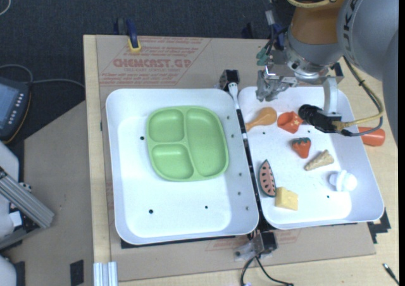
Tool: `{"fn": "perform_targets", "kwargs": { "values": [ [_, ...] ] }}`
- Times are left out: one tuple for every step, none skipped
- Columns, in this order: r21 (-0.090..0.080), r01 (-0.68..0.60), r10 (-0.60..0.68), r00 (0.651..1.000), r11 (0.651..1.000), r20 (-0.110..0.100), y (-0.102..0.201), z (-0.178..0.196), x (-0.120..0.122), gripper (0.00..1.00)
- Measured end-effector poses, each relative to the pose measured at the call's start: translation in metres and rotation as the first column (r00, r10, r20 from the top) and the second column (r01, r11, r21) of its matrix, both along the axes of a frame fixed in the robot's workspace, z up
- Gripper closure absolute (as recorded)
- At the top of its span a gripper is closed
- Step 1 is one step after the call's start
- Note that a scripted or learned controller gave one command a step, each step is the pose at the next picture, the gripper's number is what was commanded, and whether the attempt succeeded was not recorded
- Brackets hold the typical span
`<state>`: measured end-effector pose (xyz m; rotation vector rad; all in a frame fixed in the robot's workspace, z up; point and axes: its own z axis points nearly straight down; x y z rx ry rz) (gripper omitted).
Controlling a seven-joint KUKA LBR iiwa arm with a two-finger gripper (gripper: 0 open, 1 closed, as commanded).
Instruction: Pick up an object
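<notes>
Objects for picking lie in the right bin [364,205], all loose on its white floor. Taking this bin as the landmark: near its back left lies a tan drumstick-shaped piece [262,118], and just beside it a red pepper-like piece [288,122]. Toward the middle stands a small strawberry [301,147], with a beige wedge [319,161] close to it on the right. At the front left a watermelon slice [267,178] lies along the bin's wall, and a yellow cheese block [286,199] sits near it. A small white object [343,181] rests at the front right. An orange-red piece [371,135] is at the right rim.

The gripper [271,88] hangs over the back left corner of this bin, above the drumstick, and nothing is between its fingers; whether they are open or closed I cannot tell.

To the left of this bin, touching it, the left bin [126,209] holds a green divided plate [187,143]. Both bins stand on the desk [158,63].
</notes>
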<state>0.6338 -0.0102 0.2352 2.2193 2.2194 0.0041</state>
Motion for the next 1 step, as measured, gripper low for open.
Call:
{"fn": "perform_targets", "kwargs": {
  "values": [
    [-0.001,-0.001,0.001,1.000,1.000,-0.002,0.0096,-0.0111,0.0076,1.00]
  ]
}}
